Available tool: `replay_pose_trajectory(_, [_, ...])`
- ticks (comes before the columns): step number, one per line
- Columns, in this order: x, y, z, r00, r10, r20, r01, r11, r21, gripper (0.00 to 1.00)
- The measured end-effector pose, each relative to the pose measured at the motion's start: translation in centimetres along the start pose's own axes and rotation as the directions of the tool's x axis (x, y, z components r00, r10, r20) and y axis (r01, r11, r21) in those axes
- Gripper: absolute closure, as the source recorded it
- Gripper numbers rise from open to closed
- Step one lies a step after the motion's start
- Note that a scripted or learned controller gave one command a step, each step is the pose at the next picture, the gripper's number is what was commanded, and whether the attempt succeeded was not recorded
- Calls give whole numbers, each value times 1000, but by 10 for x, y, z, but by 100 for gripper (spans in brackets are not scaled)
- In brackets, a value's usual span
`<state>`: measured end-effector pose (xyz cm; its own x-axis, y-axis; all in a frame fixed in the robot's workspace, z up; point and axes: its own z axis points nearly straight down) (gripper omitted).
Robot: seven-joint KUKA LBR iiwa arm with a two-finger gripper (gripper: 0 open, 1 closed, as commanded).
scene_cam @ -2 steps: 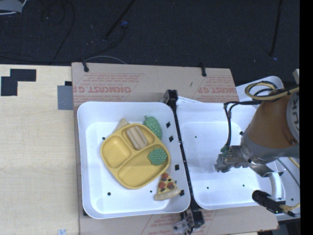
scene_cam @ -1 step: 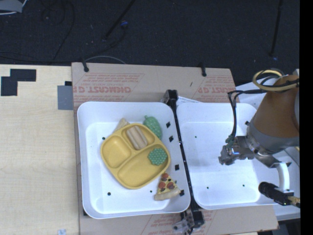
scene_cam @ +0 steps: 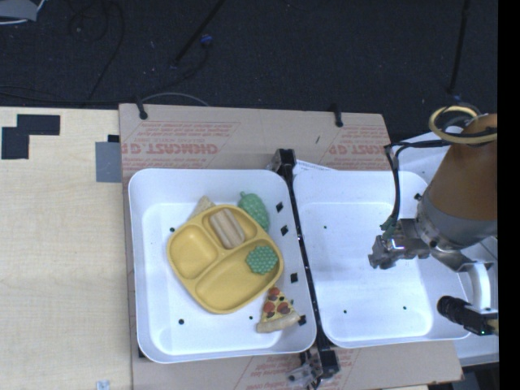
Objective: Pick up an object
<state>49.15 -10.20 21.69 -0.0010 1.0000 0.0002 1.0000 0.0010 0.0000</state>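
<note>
- Overhead, the arm (scene_cam: pixel 467 189) enters from the right, its thick grey body and orange band over the right bin's far right side.
- Its wrist bends down and leftward, carrying the tool (scene_cam: pixel 387 250) above the right bin (scene_cam: pixel 357 315), over the right half of the floor.
- Whether the tool is spread or pressed together cannot be told; it is small and dark against the white, and nothing shows between its tips.
- A dark cable (scene_cam: pixel 396 185) runs from the upper right down to the wrist.
- The left bin (scene_cam: pixel 154 315) holds all the things: a yellow tray (scene_cam: pixel 213 279) with three sections lies tilted near the middle.
- A tan hot dog (scene_cam: pixel 227 227) rests in the tray's upper section; a round green piece (scene_cam: pixel 262 259) sits at the tray's right edge.
- A green vegetable (scene_cam: pixel 254 208) lies just beyond the tray's upper right, touching or nearly touching it.
- A pizza slice (scene_cam: pixel 276 311) lies on the bin floor beside the tray's lower right, near the divider between bins.
- Both bins sit on cardboard (scene_cam: pixel 244 140) atop the worktop (scene_cam: pixel 57 258).
- The tool is well apart from every item in the left bin.
</note>
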Motion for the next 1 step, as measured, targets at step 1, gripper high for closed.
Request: replay_pose_trajectory(1, [62, 12, 1, 1000, -5, -3, 5, 1000, 2, 100])
